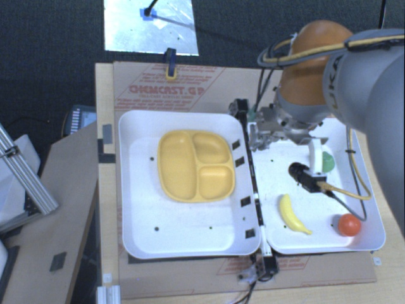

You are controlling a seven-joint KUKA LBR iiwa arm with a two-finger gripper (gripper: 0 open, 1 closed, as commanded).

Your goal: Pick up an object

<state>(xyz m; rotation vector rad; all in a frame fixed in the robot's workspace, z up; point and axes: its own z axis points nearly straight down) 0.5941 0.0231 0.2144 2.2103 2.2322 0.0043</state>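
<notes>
The gripper sits in the upper middle-right of the frame, low over the top left corner of the right bin, just beside the dark divider where the two bins meet. From this angle it cannot be told whether it is open or closed, as the wrist hardware covers its tip. The grey arm with its orange band fills the upper right of the frame and slants down to the gripper.

The loose things in the right bin lie below and to the right of the gripper. A small green object rests near the bin's right-centre, partly hidden by the robot's own fittings. A yellow banana lies on the bin floor towards the lower edge, well apart from the gripper. An orange-red ball sits in the lower right corner, near the banana but not touching it.

The left bin holds a yellow divided plate, lying flat around its centre. Both bins rest on a cardboard sheet with red lettering. Above it, at the top of the frame, lies a shiny square sheet.
</notes>
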